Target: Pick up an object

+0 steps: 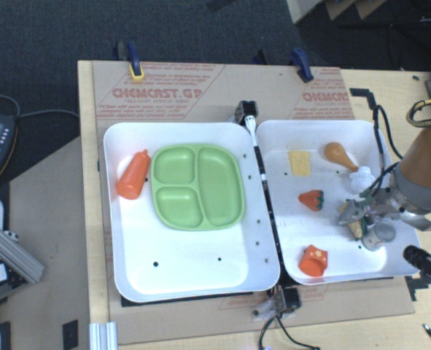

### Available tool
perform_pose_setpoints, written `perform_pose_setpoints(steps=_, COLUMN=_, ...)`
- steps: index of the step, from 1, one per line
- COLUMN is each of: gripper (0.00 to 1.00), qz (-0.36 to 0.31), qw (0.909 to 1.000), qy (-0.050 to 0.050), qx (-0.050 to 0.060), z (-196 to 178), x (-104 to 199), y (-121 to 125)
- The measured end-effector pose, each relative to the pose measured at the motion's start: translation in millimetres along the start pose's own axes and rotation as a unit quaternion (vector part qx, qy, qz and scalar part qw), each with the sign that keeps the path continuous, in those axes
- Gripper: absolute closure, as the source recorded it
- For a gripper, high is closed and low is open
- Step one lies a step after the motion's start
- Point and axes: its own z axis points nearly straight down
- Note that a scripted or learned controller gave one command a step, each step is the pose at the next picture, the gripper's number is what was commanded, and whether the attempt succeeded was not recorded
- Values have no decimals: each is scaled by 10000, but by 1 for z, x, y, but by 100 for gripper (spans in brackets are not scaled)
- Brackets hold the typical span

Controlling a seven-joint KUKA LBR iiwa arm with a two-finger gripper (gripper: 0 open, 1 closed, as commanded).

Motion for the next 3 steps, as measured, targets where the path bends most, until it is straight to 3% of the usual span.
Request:
perform_pose_setpoints(steps=2, gripper=100, qz=-13, qw=10000, qy=-16, qx=-38, z=-110, x=13, y=-5)
perform_pose_setpoints(steps=3, gripper=100, qz=-9, qw=10000, qy=-12, qx=-24, z=-131, x=13, y=-4)
